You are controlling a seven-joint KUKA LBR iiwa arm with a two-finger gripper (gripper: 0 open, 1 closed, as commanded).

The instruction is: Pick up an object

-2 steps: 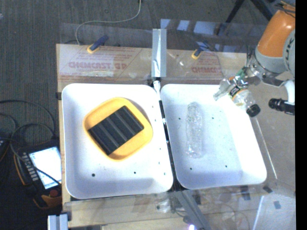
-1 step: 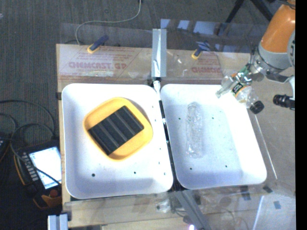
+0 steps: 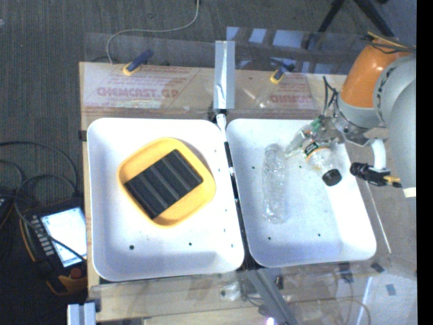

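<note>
Camera view: jaws at upper right, state impossible to tell, beside a clear bottle; yellow dish sits left.

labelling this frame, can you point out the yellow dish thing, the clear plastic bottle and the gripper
yellow dish [image 3: 135, 164], camera view, on its yellow rim at the left.
clear plastic bottle [image 3: 274, 181], camera view, on the middle of its body.
gripper [image 3: 312, 143], camera view, at its tip.

A sponge lies in the left bin; a plastic bottle lies in the right bin.
</note>
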